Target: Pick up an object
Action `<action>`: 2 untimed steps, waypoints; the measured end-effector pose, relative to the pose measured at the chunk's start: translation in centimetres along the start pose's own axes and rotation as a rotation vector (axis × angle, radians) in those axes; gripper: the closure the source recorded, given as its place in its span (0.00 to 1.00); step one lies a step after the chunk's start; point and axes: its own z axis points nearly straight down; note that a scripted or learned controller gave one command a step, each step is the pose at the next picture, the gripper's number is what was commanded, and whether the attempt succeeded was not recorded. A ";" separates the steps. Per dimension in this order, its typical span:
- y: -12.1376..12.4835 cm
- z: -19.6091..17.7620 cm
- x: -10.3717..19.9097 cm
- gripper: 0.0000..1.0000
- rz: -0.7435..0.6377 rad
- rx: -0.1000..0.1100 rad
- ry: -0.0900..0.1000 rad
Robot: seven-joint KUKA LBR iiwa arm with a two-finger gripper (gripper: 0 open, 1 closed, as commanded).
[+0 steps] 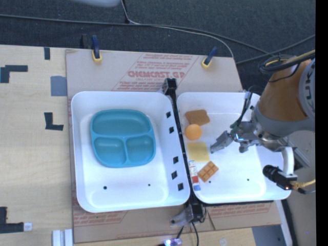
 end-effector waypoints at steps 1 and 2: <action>0.5 5.6 0.8 0.00 0.000 0.002 0.001; 0.5 10.5 0.8 0.00 0.001 -0.002 -0.001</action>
